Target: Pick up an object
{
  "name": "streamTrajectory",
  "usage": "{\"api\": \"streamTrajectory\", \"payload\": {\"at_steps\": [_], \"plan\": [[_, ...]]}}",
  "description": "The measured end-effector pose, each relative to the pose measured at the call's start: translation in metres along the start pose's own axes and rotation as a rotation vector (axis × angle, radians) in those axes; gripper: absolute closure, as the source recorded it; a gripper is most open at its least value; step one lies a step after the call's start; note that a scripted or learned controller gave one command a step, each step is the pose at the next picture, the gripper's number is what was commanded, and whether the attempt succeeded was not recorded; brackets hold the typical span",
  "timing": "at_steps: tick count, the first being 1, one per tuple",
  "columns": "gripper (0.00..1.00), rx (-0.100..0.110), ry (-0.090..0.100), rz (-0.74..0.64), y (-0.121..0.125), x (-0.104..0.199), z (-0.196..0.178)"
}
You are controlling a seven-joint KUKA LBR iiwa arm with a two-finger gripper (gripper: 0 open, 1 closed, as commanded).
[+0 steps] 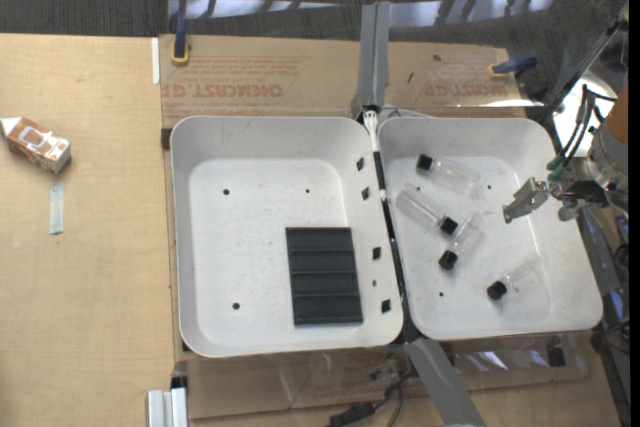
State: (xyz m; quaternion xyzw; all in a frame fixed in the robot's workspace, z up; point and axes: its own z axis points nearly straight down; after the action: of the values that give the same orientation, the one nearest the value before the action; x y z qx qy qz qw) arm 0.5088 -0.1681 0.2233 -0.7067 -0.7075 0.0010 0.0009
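The right bin holds several clear vials with black caps. One vial lies at the back, another vial near the middle, and a third vial toward the front right. In the left bin lies a black ribbed block, flat in the front half. My gripper hangs over the right edge of the right bin, above the floor. Its fingers are spread open and nothing sits between them. The nearest vial is down and to its left.
A small brown and white carton and a white strip lie on the wooden bench to the left. Cardboard lies behind the bins, held by clamps. A grey bar rises between the bins at the back.
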Motion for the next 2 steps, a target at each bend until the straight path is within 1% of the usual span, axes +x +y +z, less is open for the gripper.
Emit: {"api": "streamTrajectory", "payload": {"at_steps": [1,2], "plan": [[0.00,0.001,0.001,-0.091,-0.004,0.066,0.108],[0.00,0.000,0.000,-0.145,0.033,0.068,0.130]]}}
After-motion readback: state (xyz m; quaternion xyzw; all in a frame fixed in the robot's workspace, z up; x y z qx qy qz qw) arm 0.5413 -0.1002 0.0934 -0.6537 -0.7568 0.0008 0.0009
